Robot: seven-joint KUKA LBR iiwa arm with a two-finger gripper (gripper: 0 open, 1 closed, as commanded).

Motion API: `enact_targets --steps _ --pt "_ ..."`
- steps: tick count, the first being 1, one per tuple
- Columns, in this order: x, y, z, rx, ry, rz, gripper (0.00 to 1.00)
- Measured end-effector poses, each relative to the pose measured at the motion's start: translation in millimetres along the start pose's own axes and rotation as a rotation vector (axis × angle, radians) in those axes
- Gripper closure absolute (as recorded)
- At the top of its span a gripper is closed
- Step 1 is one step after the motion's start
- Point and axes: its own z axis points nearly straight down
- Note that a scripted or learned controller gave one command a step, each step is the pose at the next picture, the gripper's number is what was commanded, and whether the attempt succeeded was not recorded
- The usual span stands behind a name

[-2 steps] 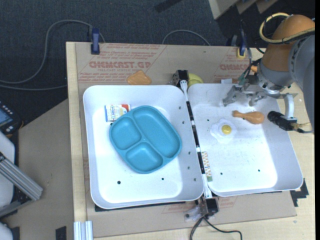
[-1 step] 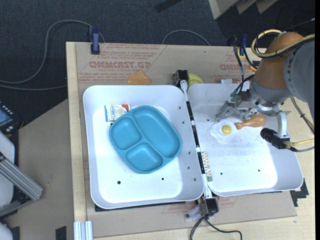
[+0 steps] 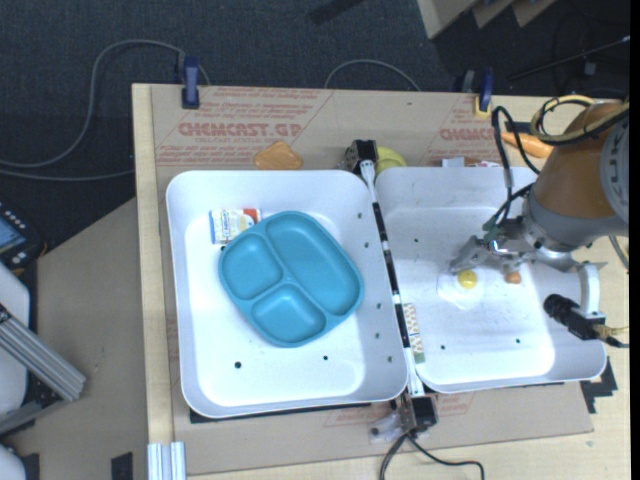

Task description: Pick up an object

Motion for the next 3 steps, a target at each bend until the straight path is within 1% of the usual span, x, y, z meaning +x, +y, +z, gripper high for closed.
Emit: enact_targets --steps 1,2,3 --pt "1.1 3.4 -10.6 -0.007 -0.002 -0.002 1.00" --pt "1.1 3.9 -20.7 -0.010 -0.002 -0.001 1.00" --pt "1.3 3.6 -20.0 -0.009 -0.002 -0.001 0.00"
